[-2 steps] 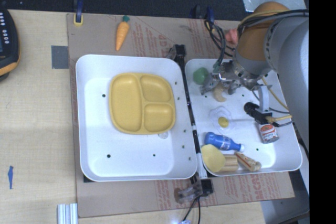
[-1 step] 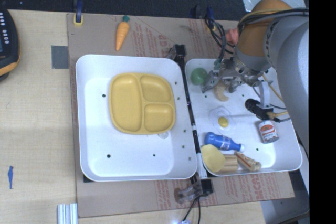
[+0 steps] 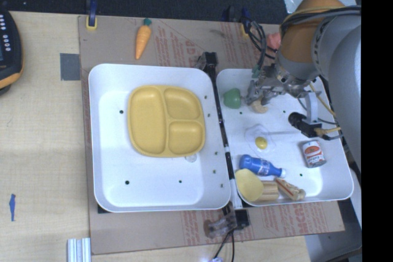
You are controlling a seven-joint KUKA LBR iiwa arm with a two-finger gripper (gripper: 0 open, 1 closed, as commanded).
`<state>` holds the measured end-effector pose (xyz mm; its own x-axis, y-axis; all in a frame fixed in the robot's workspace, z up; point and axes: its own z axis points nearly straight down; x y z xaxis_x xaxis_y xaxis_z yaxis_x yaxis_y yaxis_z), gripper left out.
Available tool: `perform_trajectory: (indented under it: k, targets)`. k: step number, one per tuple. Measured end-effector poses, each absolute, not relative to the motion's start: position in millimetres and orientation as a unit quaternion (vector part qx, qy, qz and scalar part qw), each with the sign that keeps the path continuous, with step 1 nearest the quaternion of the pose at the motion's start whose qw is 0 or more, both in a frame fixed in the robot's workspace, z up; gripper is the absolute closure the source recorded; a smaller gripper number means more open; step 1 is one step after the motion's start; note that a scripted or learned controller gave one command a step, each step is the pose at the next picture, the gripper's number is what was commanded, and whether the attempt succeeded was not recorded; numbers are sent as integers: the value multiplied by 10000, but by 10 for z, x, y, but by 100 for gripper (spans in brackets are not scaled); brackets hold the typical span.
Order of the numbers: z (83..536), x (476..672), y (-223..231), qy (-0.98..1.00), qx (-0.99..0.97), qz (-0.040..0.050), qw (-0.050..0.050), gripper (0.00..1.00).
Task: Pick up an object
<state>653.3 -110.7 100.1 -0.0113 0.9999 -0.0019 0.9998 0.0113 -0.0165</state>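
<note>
My gripper (image 3: 258, 99) hangs low over the far left part of the right bin (image 3: 334, 190). Just below its tip lies a small beige thing (image 3: 261, 109), partly hidden by the gripper. A green round object (image 3: 232, 97) sits just left of the gripper, near the bin's left wall. Nearer the front lie a small yellow ball in a clear cup (image 3: 261, 143), a blue bottle (image 3: 260, 165), a red can (image 3: 314, 153), a pale yellow bowl (image 3: 247, 183) and a wooden piece (image 3: 284, 190).
The left bin (image 3: 104, 132) holds a yellow divided plate (image 3: 166, 119). An orange toy carrot (image 3: 142, 38) lies on the bench behind the left bin. The grey arm with its orange band (image 3: 313, 15) covers the right bin's far right corner.
</note>
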Motion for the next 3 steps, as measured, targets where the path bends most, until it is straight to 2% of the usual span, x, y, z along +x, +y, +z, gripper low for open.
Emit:
perform_trajectory:
  k: [1,2,3]
  targets:
    - [1955,6069,-740,-7095,-7047,6,19,100]
    - [2252,6059,-249,-7099,-7043,-2,4,100]
    - [2139,5721,166,-7103,-7039,28,31,100]
